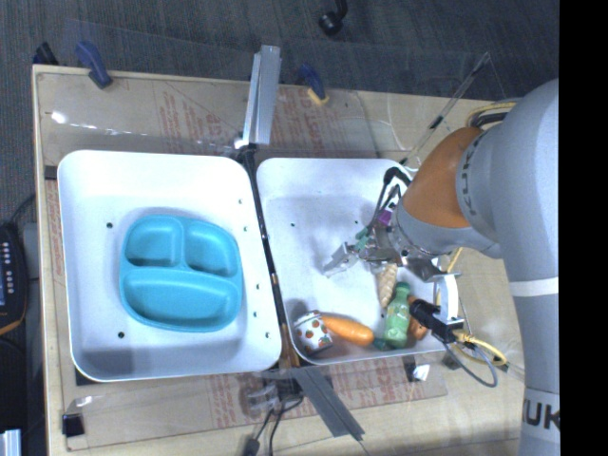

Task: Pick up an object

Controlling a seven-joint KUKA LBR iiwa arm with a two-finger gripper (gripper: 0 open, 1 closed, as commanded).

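Overall, the wooden tabletop [171, 112] is seen to carry 2 shallow white bins side by side. The left bin [85, 207] is occupied by a blue divided plate [180, 272] with 3 compartments, lying flat near its middle. The right bin [304, 217] is entered from the right by the grey arm [518, 207], whose orange band [439, 186] sits just above the wrist.

The claw [344, 255] is found low over the middle of the right bin, its metal fingers pointing left; how far they are parted cannot be told, and nothing is seen held between them.

Along the near wall of the right bin a group of small objects is gathered. An orange carrot [348, 330] lies on its side, below the claw and apart from it. Just left of the carrot, touching or almost touching it, a small round patterned ball [311, 331] is placed in the corner. To the right of the carrot a green bottle [397, 316] is seen, below and to the right of the claw, close under the wrist. Above the bottle, a pale cone-shaped item [388, 278] is partly hidden by the wrist.
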